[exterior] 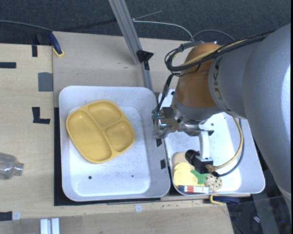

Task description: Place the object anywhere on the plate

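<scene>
A yellow plate (100, 129) with three compartments lies in the left white bin (107, 184), toward its upper left. My gripper (159, 126) hangs low over the divider between the two bins, at the right bin's left edge, under the grey and orange wrist. In the right bin's near left corner lie a pale yellow object (183, 172), a green piece (200, 177), a tan dotted disc (213, 182) and a red and white tube (195, 189). Nothing shows on the plate.
The arm's bulk covers most of the right bin (251, 179). A metal bar (129, 28) slants down to the bins' far edge. A clear bottle (2, 165) lies on the bench at the far left. Cables loop beside the wrist.
</scene>
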### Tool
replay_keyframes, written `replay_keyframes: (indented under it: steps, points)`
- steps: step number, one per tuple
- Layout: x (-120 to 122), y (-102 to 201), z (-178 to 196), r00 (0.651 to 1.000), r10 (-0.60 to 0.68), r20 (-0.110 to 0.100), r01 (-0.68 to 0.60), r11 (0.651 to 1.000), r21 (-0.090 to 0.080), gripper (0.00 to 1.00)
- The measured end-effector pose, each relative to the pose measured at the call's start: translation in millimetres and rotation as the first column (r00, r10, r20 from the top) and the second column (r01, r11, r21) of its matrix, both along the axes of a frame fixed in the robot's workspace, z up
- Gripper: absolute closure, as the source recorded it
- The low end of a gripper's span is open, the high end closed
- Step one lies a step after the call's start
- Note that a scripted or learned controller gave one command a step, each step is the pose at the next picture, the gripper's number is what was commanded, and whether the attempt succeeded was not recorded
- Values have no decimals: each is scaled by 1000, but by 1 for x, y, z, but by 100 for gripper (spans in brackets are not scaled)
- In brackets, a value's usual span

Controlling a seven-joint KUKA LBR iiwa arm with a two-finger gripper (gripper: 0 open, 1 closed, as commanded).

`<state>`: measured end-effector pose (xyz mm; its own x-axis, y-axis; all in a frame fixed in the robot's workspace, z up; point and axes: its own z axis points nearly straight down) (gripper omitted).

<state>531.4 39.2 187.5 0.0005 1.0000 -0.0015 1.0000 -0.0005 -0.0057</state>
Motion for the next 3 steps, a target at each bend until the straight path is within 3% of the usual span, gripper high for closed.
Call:
replay_keyframes:
  steps: [1,2,3]
  points:
    - [26,-51,1,1000,-3,5,3,1000,-1,100]
    - [-7,-66,1,1000,-1,1,1,1000,0,100]
    - [-19,-44,1,1000,3,2,-3,1000,1,100]
